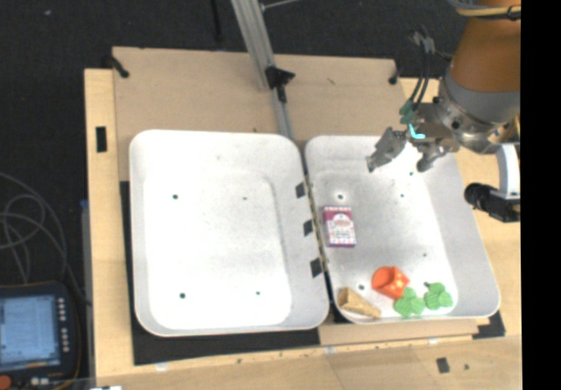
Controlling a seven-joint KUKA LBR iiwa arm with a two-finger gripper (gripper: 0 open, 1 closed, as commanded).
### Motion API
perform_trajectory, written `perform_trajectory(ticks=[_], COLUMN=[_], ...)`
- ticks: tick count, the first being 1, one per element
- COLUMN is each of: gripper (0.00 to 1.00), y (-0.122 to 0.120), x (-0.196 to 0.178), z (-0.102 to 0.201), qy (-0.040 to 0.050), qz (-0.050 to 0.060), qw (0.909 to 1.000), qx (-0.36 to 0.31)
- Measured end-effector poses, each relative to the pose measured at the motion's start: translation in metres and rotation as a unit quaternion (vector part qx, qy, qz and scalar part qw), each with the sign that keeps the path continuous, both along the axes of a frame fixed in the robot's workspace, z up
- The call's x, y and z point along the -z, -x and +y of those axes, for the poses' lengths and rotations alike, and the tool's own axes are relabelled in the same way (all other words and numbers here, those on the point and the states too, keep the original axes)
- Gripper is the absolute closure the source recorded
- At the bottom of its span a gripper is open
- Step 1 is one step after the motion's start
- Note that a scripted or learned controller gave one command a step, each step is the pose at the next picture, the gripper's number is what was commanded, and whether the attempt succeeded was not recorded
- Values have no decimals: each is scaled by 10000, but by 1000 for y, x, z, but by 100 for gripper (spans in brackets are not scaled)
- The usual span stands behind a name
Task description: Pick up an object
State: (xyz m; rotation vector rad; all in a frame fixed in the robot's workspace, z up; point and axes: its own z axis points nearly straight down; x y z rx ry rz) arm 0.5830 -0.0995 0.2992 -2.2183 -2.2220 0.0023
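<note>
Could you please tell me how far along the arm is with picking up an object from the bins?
Nothing looks picked yet. The pincer hangs open over the far end of the right bin with nothing between its fingers. The small box, orange item, green item and tan piece all lie in that bin. Descent, grasp and lift remain.

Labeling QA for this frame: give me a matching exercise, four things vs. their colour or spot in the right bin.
Things:
1. small box
2. gripper
3. orange-red item
4. green item

Descriptions:
A. above the bin's far end
B. purple and white, near the left wall
C. near corner, rightmost of the cluster
D. between the tan piece and the green one

Pairs: 1-B, 2-A, 3-D, 4-C
</note>
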Motion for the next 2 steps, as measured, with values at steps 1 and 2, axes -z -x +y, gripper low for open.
perform_trajectory(ticks=[1, 2], gripper=[0, 0], y=[-1, -3], x=[-2, 41], z=[0, -5], qy=[3, 12], qz=[-21, 3], qw=[10000, 10000], qx=[6, 20])
